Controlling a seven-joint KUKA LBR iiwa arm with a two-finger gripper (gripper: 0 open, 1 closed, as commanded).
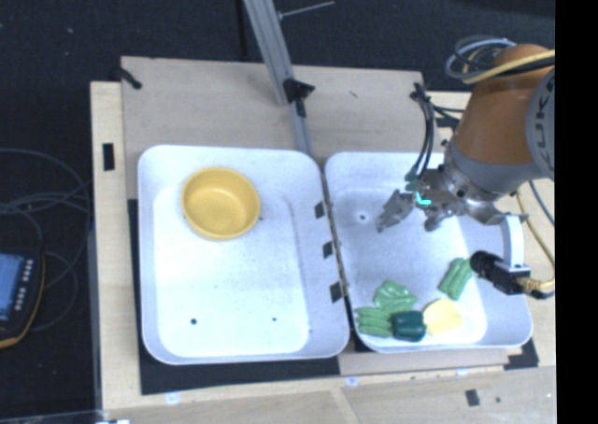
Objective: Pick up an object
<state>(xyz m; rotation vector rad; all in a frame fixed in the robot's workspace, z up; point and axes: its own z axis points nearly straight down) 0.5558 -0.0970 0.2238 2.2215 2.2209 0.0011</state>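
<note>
above right bin, jaws apart, green objects below

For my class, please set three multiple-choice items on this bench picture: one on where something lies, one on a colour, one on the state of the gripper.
1. Where does the bowl lie?
A. in the left bin
B. in the right bin
C. on the bench outside the bins

2. What colour is the bowl?
A. red
B. yellow
C. blue

3. How is the gripper?
A. shut on the bowl
B. holding a green piece
C. open, with nothing between its fingers

Answers:
1. A, it sits in the upper part of the left bin.
2. B, it is plainly yellow.
3. C, its fingers are spread over a bare part of the right bin, apart from the green pieces near the front edge.
</note>
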